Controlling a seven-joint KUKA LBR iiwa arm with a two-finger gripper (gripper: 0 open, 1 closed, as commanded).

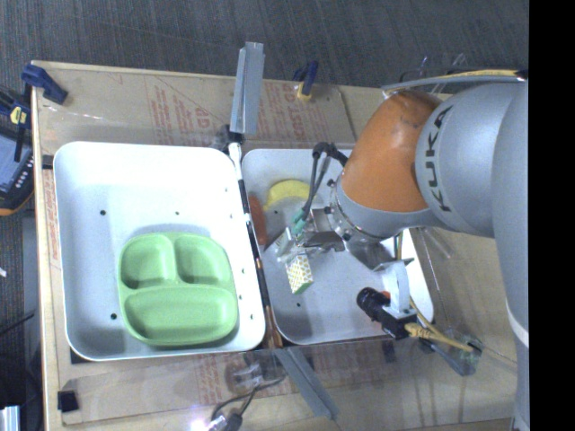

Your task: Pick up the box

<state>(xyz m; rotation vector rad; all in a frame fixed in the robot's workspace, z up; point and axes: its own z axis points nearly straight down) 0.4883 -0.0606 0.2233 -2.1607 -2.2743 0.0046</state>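
A small box (300, 277) with a pale green and yellow pattern lies in the right bin (332, 317), near its left wall. My gripper (296, 243) is directly above the box's upper end, touching or almost touching it. The grey and orange arm reaches in from the right and covers the bin's right half. Whether the box is gripped is unclear from this angle.
A yellow rounded object (287, 190) and a reddish-brown item (258, 219) lie in the right bin's far left corner. A green divided tray (178, 287) sits in the left bin (99, 187). A divider separates the two bins.
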